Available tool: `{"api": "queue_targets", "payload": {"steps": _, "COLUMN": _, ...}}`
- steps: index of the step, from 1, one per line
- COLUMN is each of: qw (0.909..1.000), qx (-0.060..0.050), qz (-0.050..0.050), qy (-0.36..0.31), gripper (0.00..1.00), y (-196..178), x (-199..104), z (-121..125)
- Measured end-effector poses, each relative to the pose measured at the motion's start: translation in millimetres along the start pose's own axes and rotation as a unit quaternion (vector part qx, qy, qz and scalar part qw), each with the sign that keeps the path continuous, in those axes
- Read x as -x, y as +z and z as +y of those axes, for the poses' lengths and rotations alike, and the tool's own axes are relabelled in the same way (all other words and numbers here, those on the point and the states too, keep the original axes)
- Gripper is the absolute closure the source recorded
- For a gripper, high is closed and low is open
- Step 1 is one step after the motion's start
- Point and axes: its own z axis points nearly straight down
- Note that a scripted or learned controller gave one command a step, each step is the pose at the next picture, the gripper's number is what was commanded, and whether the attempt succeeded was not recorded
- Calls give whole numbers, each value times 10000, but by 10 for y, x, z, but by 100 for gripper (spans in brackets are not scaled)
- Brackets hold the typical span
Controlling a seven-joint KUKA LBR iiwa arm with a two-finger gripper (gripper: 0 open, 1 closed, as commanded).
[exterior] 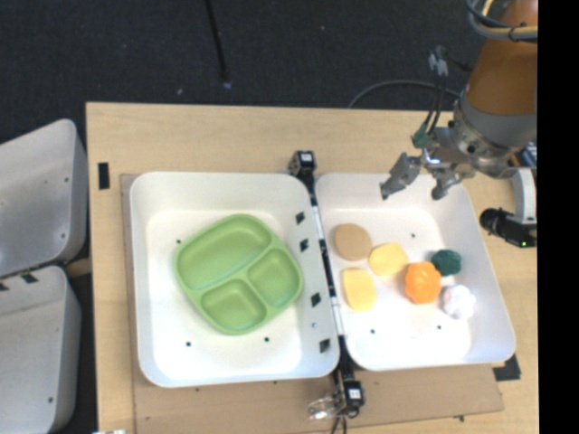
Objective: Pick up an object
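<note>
So the gripper is hanging over the far edge of the right bin, fingers spread apart w/ nothing between them. Orange band of the arm sits above it at top right. Below the gripper, inside the right bin, there's a bunch of small stuff: a tan round piece, a yellow lump touching it, a yellow block just below, an orange ball-ish thing, a dark green bit and a white fuzzy thing nearest the right side. Left bin has a green divided plate, three compartments, lying flat approx mid-bin, well apart from the gripper.
</note>
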Motion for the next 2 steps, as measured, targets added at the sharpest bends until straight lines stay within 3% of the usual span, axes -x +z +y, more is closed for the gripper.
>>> {"api": "queue_targets", "payload": {"steps": 2, "qw": 10000, "qx": -18, "qz": -7, "qy": 0, "gripper": 0, "y": 915, "x": 6, "z": 43}}
